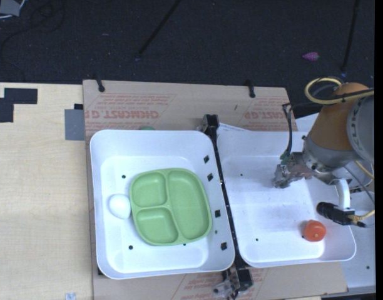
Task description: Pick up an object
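Observation:
A small orange-red object (314, 230) lies in the right bin (260, 242), near its front right corner. My gripper (284, 176) hangs over the upper middle of the right bin, up and to the left of that object and well apart from it. Nothing shows between its tips. In the left bin (110, 149) a green three-compartment plate (170, 205) lies flat, and a white egg-like ball (119, 205) rests against the plate's left edge.
The two bins meet at a black-clipped divider (219, 192). They sit on a cardboard sheet (179, 105) on the pale bench. The grey arm with its orange band (335, 120) enters from the right above the right bin's far corner.

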Available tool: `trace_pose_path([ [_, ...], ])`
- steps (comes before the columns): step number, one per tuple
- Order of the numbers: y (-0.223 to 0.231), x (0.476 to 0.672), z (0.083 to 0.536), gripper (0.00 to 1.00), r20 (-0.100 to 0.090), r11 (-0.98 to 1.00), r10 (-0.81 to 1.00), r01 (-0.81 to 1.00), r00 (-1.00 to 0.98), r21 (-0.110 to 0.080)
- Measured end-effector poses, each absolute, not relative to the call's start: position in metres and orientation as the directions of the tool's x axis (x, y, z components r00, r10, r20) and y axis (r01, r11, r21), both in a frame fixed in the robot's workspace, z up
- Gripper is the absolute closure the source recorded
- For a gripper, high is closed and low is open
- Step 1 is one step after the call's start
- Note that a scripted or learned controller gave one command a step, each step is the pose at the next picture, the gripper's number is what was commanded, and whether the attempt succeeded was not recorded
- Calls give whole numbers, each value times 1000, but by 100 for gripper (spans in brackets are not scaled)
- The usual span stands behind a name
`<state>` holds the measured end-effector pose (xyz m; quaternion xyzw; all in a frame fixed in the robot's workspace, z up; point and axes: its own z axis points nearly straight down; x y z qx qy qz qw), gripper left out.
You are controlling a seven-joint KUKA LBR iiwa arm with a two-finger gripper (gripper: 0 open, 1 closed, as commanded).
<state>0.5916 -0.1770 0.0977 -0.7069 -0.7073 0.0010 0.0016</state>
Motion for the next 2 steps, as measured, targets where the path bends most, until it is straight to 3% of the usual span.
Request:
trace_pose_path([
  [2,-180,596,202,100,-1,1,1000,1000,-1,4],
])
